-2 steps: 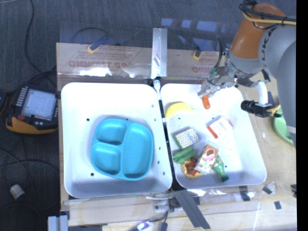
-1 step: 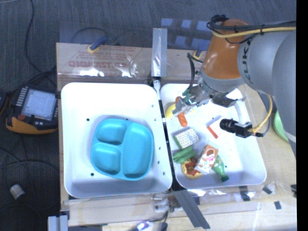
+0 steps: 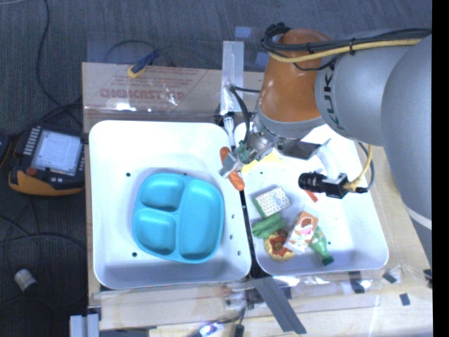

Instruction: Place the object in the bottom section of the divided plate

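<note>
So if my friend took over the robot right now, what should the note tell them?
Tool: over the rim between the two bins, with an orange object at its tip; a grip can't be confirmed from here.
Blue divided plate: in the left bin, nothing in its sections.
Right bin: holds a small pile of toy food.
Done: no object on the plate yet.
Left: carry an object to the plate's bottom section and release.

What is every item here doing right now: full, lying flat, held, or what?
Blue divided plate: upright in the left bin, all three sections bare.
Gripper: over the divider between the bins, an orange carrot-like piece at its tip; hold unclear.
Grey grater-like item: lying in the right bin.
Green vegetable: lying flat.
Small carton: lying tilted against other toys.
Handheld screen: lit, on the floor.
</note>
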{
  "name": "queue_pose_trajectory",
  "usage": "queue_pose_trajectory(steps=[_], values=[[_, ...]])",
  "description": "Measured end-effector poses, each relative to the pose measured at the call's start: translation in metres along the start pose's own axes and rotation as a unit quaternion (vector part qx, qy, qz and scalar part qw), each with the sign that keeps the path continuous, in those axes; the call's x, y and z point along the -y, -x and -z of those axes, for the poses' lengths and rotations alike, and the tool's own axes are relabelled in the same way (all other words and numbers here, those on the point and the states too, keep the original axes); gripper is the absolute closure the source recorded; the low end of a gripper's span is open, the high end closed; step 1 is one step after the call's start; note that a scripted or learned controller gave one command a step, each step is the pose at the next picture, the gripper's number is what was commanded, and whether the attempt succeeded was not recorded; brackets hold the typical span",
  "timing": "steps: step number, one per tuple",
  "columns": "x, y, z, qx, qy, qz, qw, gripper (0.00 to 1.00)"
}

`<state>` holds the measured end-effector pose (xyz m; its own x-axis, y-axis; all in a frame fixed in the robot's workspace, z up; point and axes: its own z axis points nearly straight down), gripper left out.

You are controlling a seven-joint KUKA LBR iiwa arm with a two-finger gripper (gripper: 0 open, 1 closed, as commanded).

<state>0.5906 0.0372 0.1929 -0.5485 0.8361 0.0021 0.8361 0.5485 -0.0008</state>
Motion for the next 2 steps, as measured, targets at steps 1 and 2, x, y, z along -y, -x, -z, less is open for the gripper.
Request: queue_pose_trajectory(steps=[1, 2], values=[[0.0, 0.0, 0.0, 0.0, 0.0, 0.0, 1.0, 0.0], [-0.029, -0.112, -0.075, 0.0, -0.001, 0.104, 0.9946, 0.0]])
